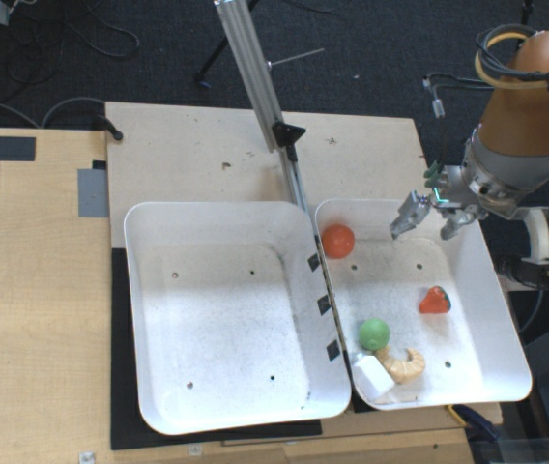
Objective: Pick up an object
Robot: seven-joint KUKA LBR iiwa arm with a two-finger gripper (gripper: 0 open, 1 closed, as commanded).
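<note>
The right bin [492, 288] holds an orange ball [338, 241] at its far left corner, a red strawberry-like piece [435, 302] at mid right, and a green ball [374, 333] near the front. A tan croissant-shaped piece [405, 363] and a white block [372, 375] lie beside the green ball. My gripper [432, 218] hangs over the far edge of the right bin, open, with nothing between its fingers. It is well right of the orange ball and above the red piece.
The left bin [158, 259] stands next to the right one, with black clips [321, 303] along the shared wall. A slanted metal rail [255, 75] rises behind the bins. Cables lie on the dark floor behind the bench.
</note>
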